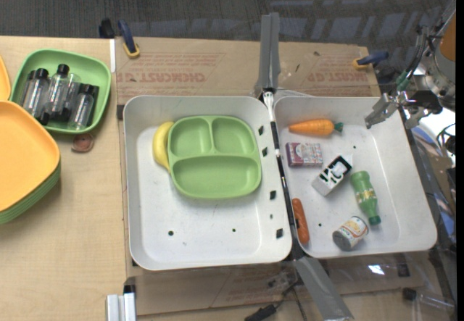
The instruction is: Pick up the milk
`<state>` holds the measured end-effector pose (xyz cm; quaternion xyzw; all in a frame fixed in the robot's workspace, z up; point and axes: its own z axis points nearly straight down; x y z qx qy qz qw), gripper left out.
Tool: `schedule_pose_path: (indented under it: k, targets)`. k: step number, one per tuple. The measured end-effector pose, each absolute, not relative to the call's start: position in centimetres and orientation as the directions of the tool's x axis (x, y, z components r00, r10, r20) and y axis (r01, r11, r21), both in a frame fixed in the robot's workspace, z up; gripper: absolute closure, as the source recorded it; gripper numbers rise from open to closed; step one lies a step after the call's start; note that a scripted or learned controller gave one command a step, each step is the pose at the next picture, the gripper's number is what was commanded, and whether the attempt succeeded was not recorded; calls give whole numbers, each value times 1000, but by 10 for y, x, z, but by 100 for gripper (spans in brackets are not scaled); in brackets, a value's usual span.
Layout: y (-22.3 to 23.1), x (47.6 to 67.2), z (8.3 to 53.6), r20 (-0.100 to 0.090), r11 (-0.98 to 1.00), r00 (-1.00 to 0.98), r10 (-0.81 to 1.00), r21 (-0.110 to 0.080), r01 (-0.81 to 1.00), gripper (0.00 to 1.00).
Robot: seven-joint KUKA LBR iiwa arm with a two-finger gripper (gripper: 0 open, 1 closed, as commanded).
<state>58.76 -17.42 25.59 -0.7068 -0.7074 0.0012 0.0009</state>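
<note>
The milk (332,175) lies mid right bin; the tool (392,106), at upper right, hangs spread wide, holding nothing, ready to descend.

Even overhead light falls on both white bins (138,167) left of my pincer (395,106), shadows faint (mostly under the rims). Harsh glare blows out the area behind my pincer; focus is slightly soft throughout.

2 white bins (138,189), 1 green tray (214,156), 1 carrot (313,127), 1 milk (332,174), 1 can (350,232).
</note>
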Motion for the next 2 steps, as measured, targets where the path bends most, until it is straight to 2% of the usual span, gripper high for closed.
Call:
schedule_pose_path:
  k: [1,2]
  targets:
    - [-142,630,126,0,175,-175,985,-2,985,0]
    - [-120,582,92,0,378,-378,926,-1,926,0]
